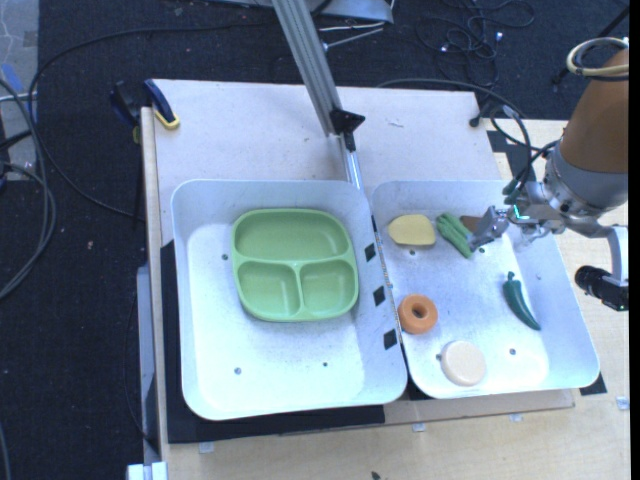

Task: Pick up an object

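The right bin (560, 363) holds several small objects: a yellow lemon-like piece (411, 231), a light green pod (454, 236), an orange doughnut (418, 314), a cream round piece (463, 362) and a dark green pepper (520, 302). My gripper (492, 226) hangs low over the back of this bin, just right of the green pod and close to touching it. A small brown bit (472, 222) shows beside the fingertips. The arm comes in from the right, its orange band (600, 118) above the wrist.
The left bin (200, 368) carries a green three-compartment plate (296, 264). A slanted metal pole (315, 58) rises behind the bins. A blue and yellow clamp (160, 106) sits at the bench's back left corner. Cables lie on the dark floor around the bench.
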`<state>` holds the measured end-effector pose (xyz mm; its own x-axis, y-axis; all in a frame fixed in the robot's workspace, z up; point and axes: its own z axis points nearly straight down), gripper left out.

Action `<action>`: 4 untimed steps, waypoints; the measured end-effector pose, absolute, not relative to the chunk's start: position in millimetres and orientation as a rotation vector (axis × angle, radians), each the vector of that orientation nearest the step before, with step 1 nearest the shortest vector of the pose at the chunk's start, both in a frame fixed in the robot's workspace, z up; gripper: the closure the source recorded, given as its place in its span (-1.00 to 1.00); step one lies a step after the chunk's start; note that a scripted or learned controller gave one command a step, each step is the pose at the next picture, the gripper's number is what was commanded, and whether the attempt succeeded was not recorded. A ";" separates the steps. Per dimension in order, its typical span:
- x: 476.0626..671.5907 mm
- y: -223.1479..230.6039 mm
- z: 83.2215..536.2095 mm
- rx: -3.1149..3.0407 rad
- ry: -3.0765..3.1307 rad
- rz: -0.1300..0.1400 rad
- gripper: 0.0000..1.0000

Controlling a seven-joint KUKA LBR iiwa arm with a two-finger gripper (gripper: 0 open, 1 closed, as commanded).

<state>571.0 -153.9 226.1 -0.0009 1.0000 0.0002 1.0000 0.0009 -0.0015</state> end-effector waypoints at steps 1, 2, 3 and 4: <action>571.4 -153.9 226.8 -2.220 -2.223 0.000 -1.00; 574.5 -162.9 170.9 -2.220 -2.217 0.006 -1.00; 575.0 -165.7 127.1 -2.220 -2.218 0.005 -1.00; 575.7 -165.7 92.1 -2.223 -2.223 0.000 -1.00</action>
<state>575.7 -165.7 92.1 0.0002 1.0000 -0.0018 1.0000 -0.0002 0.0017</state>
